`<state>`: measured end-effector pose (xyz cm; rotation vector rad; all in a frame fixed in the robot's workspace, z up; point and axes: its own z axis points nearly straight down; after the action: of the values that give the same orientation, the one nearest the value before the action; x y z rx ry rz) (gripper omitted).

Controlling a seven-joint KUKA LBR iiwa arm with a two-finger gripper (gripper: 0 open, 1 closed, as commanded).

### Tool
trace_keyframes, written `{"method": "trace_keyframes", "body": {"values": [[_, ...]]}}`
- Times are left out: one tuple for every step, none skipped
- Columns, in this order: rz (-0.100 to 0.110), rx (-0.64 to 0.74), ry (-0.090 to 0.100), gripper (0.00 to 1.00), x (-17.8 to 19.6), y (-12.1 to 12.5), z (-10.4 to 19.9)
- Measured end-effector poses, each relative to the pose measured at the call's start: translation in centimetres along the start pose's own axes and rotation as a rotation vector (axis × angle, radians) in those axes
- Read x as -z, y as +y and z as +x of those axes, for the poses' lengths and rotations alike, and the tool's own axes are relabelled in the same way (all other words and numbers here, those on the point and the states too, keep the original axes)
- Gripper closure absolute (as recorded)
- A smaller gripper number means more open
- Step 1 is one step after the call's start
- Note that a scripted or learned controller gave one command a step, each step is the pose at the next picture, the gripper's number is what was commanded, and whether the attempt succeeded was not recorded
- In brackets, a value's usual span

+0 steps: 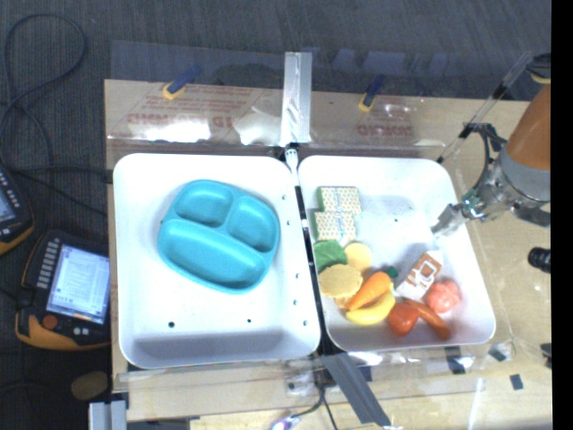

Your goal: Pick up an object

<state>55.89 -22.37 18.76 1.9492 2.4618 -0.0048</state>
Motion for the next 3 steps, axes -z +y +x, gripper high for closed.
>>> {"method": "trace_keyframes", "body": {"values": [[0.000,-0.045,0.001,1.00,6.7,-5.2,1.2],[-0.001,0.182,0.000,1.00,9.8,-7.3,1.6],[-0.001,0.098,0.002,1.00,11.3,-7.2,1.7]]}}
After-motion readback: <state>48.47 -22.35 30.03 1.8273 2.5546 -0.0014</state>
